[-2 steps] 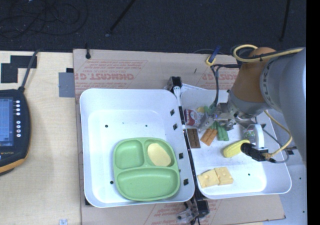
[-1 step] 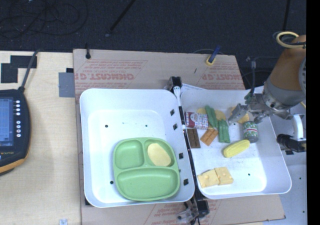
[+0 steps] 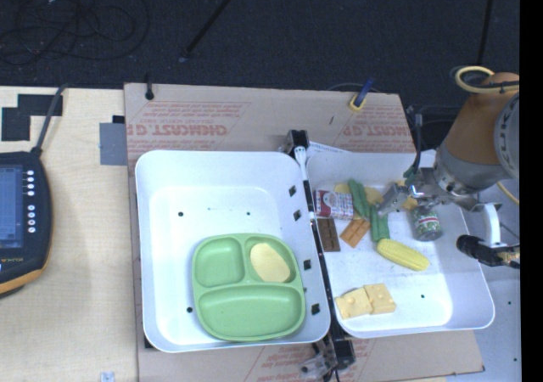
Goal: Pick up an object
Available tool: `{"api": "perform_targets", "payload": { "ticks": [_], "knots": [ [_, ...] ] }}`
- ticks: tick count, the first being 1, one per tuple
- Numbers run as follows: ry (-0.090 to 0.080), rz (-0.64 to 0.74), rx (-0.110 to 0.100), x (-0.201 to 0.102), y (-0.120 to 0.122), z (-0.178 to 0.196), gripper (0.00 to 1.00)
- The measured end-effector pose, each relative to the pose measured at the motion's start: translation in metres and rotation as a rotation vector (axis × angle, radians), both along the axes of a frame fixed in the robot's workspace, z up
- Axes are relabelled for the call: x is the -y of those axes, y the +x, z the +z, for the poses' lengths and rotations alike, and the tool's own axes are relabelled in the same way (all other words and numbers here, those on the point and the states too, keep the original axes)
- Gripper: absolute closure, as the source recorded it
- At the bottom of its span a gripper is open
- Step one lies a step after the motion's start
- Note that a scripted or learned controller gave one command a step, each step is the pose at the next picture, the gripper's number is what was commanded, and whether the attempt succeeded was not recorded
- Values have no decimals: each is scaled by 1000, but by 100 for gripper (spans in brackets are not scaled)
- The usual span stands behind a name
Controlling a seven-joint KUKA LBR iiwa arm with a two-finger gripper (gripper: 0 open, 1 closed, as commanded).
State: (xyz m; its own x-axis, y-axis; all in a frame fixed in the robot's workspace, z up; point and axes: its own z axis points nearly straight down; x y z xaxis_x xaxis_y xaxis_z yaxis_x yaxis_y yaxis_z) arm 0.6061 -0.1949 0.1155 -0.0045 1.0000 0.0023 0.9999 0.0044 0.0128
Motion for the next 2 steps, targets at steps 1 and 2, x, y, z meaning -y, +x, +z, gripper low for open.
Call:
{"api": "perform_targets", "payload": {
  "ticks": [1,2],
  "knots": [
    [0,1,6,3,13,-5,0],
    [-1,4,11,6,7,-7,0]
  ]
}}
